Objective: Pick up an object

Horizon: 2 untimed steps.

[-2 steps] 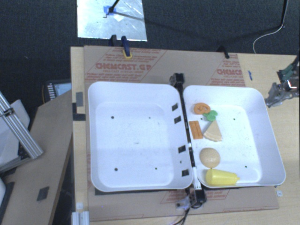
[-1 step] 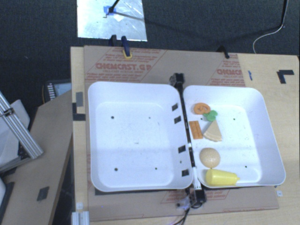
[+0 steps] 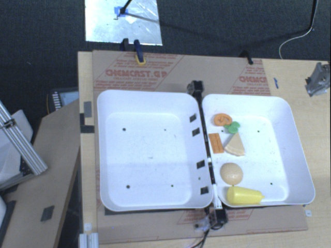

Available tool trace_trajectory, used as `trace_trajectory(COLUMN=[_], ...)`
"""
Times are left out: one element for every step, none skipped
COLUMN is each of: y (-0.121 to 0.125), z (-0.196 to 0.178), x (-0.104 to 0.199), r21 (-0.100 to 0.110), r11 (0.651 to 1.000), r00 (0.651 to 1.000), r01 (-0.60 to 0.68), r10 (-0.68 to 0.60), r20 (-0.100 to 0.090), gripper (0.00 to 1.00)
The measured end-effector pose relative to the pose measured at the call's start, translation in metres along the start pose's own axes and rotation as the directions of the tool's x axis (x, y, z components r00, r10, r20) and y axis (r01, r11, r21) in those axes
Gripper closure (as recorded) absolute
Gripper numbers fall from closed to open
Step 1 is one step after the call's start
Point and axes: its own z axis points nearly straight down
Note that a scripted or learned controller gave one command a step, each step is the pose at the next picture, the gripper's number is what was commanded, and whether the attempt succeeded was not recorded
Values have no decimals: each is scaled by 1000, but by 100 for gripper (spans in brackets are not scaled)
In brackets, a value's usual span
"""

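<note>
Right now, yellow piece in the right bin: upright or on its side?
On its side. The yellow piece lies lengthwise along the right bin's near wall, tapered end pointing right, just below the round tan piece.

6 small objects, all in right bin [image 3: 289, 138], clustered along its left side. Orange round disc [image 3: 223, 119] at top, green small piece [image 3: 234, 127] touching its lower right. Orange-brown flat rectangle [image 3: 216, 142] beside divider, cream wedge [image 3: 235, 145] just right of it. Tan round ball [image 3: 231, 173] below. Yellow cone-like piece [image 3: 244, 195] lying on side at bin's near-left corner.
</note>
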Motion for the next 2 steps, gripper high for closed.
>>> trace_trajectory(y=[12,0], z=[143,28], x=[63,88], r21=[11,-11], r11=[1000,1000], r00=[1000,1000], r01=[-5,-7], r10=[5,7], r20=[0,0], gripper=[100,100])
